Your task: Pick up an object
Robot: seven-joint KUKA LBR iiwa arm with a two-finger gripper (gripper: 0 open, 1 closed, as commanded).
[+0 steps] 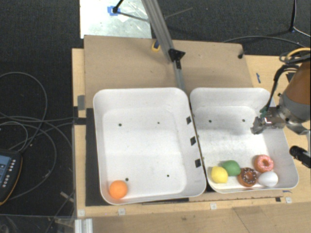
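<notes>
At mid-right, the metal two-finger gripper (256, 128), its state impossible to tell, hovers over the right shallow white plastic bin (228, 101), whose lower edge gathers a yellow lemon-shaped fruit (219, 174), green lump (232, 167), chocolate ring doughnut (248, 177), pink frosted doughnut (263, 163) and smooth white egg (268, 179).

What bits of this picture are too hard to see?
- Gripper, camera view: too small and blurred to tell whether it holds anything.
- Arm: cut off by the right edge.
- White egg: partly behind the brown donut and pink donut.
</notes>
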